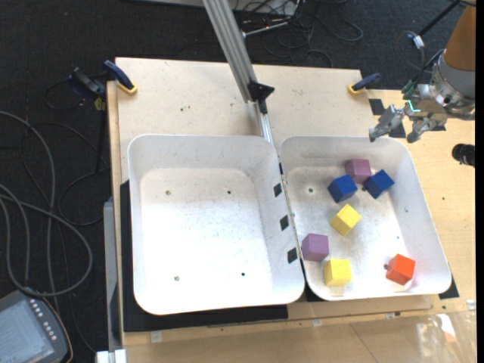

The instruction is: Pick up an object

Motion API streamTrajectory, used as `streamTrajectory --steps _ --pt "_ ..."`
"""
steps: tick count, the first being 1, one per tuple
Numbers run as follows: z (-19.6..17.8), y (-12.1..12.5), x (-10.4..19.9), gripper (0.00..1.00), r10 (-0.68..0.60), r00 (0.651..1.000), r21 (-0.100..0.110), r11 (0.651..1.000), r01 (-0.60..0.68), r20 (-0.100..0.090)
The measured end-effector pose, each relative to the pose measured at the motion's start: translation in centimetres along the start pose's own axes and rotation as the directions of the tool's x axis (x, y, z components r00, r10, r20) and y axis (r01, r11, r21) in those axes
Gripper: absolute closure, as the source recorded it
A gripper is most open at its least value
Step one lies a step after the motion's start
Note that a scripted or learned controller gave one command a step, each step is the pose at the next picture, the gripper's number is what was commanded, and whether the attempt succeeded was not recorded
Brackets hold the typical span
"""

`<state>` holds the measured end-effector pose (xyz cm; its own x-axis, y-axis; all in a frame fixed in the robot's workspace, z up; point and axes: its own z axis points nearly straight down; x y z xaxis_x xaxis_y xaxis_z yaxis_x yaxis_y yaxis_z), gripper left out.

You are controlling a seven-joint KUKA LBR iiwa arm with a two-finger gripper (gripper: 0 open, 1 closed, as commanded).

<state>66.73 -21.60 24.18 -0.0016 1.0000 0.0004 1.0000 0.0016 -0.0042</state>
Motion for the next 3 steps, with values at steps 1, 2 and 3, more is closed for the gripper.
streamTrajectory --steps 1,2,3 --pt "-0.3 0.1 0.1 0.00 -0.002 1.000 -0.003 1.000 0.002 0.001" --pt "6.1 -0.5 0.1 0.00 0.001 1.000 0.002 1.000 -0.001 0.000" --pt "12.0 -0.2 0.3 0.00 -0.002 1.000 -0.011 1.000 0.002 0.006"
